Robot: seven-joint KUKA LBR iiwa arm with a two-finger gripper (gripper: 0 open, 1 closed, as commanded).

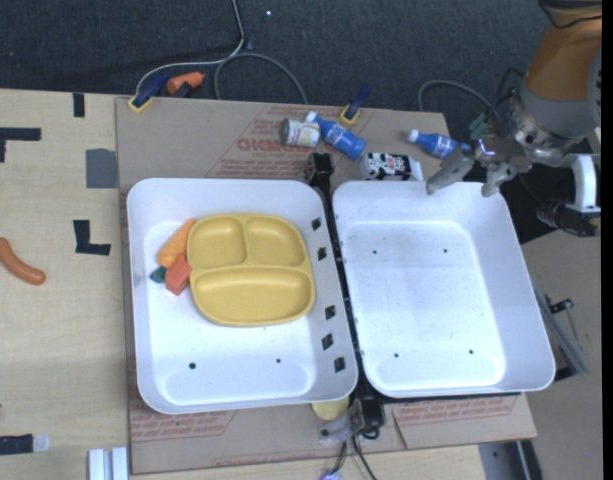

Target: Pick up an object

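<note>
Camera view, left to right: a sausage (pixel 19 261) lies on the bench, well left of both bins. Inside the left bin (pixel 226 373) sits a yellow plate (pixel 250 269) with three compartments, lying toward the bin's far half. An orange carrot (pixel 173 243) is tucked against the plate's left edge, with a small red and green piece (pixel 172 278) just below it, touching the plate as well. The right bin (pixel 441 368) shows its bare white floor. Behind the bins, on the cardboard, lie a blue and white bottle (pixel 324 133) and a black and white carton (pixel 390 166). The claw (pixel 468 175) hangs above the right bin's far rim, fingers spread apart and gripping nothing. The plate, carrot and red piece are all well to its left, in the other bin.
</note>
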